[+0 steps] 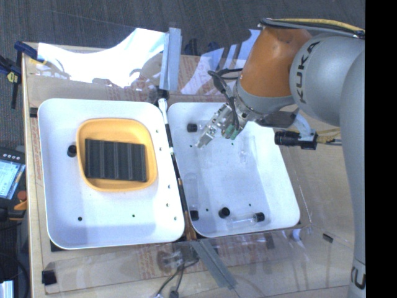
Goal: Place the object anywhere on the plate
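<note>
— What's over on the far left?

— A small device with a lit screen point(7, 177) at the bench's edge. Next comes the left bin point(56, 219), white and shallow, with a yellow plate point(115, 128) lying in it, a rounded rectangle with a raised rim.

— And the object?

— It's on the plate. A dark ribbed block point(116, 160), flat, sits inside the yellow rim and covers most of the plate's hollow. The ribs run from the near side to the far side, as I see it. A small black knob point(72, 150) sits on the bin floor just left of the plate.

— Then the second bin?

— The right bin point(276, 194) sits just beside the first, their edges nearly meeting. A few small black knobs dot its floor, most along the near edge. Something clear and tube-like lies near that edge too, but I can't make out what it is.

— Where's the gripper?

— The gripper point(205, 138) is over the far left part of the right bin, slanting down toward the left. It's well apart from the block and the plate. From here I can't tell whether it's spread or pressed together, and I see nothing held in it.

— And the arm?

— It comes in from the right: the orange band point(273, 58) sits above the wrist, then the grey arm point(338, 73) rises behind it.
</note>
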Available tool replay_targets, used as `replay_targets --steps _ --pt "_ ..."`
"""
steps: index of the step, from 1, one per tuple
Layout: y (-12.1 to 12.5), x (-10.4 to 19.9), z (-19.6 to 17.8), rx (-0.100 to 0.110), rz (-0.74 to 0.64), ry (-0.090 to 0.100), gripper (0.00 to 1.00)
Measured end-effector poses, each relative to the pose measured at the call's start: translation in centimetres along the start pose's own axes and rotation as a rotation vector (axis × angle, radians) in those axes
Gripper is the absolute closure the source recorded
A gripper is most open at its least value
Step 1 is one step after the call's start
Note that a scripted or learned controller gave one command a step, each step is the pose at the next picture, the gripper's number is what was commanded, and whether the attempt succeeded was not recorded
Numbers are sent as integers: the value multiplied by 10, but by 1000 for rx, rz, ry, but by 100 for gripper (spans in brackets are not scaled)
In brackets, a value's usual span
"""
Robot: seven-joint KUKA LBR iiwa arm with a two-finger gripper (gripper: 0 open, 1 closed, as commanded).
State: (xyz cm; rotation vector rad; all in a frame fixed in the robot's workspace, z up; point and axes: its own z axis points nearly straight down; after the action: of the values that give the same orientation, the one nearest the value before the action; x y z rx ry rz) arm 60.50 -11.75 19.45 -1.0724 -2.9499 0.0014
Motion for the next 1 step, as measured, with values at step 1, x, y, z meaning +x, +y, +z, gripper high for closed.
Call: replay_targets --steps 1 --pt "46 -4 -55 -2 -230 -5 100"
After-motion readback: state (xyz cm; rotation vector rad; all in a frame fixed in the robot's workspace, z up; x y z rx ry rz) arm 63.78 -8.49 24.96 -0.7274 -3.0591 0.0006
